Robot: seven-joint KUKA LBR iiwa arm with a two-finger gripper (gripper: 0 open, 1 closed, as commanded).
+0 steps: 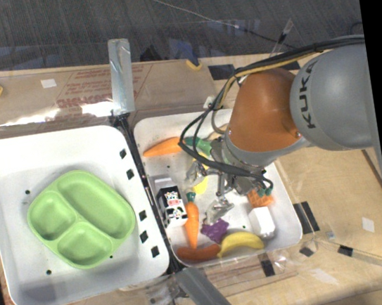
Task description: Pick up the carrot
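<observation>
The small orange carrot (pixel 192 223) lies in the right white bin (pixel 279 207), near its front, beside a purple toy piece (pixel 215 230) and above a yellow banana (pixel 241 242). Farther back, the gripper (pixel 224 191) hangs over the bin; whether its fingers are parted is unclear.

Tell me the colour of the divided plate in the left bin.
Light green; the plate shows clearly in the camera view.

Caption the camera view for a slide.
KUKA arm's gripper hovers over toy food beside the carrot in the right bin.
</observation>
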